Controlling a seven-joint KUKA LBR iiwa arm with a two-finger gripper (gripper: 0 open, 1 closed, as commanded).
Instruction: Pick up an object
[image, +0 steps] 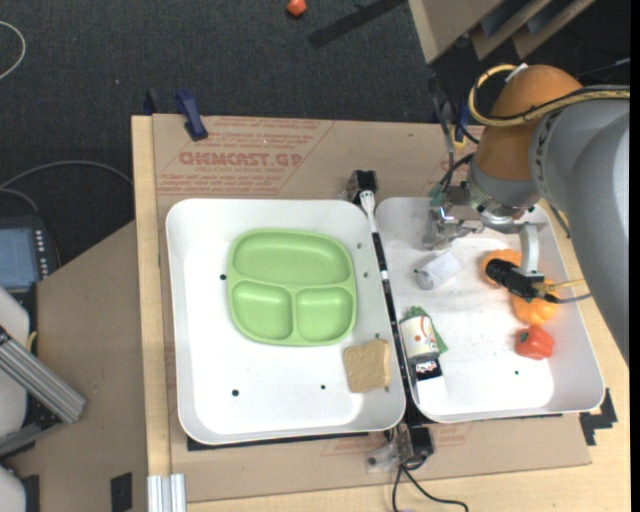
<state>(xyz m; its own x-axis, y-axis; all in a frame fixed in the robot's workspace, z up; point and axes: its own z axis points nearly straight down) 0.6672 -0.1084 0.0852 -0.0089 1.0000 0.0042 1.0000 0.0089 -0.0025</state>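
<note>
The small pale grey object (437, 268) lies on the floor of the right bin (480, 395), toward that bin's far left corner, and nothing grips it. My gripper (441, 230) hangs just beyond it, nearer the bin's far wall. Whether I am spread or pressed together I cannot tell from this slant. To the object's right, in the same bin, lie an orange piece (496, 266), a second orange piece (538, 310) and, nearer the camera, a red piece (535, 343). A green-and-white packet (420, 333) rests against the bin's left wall, below the object. The left bin (195, 340) holds a green divided plate (292, 287) at its centre and a tan block (367, 366) near its near right corner. Both bins sit on a brown cardboard sheet (250, 155).
</note>
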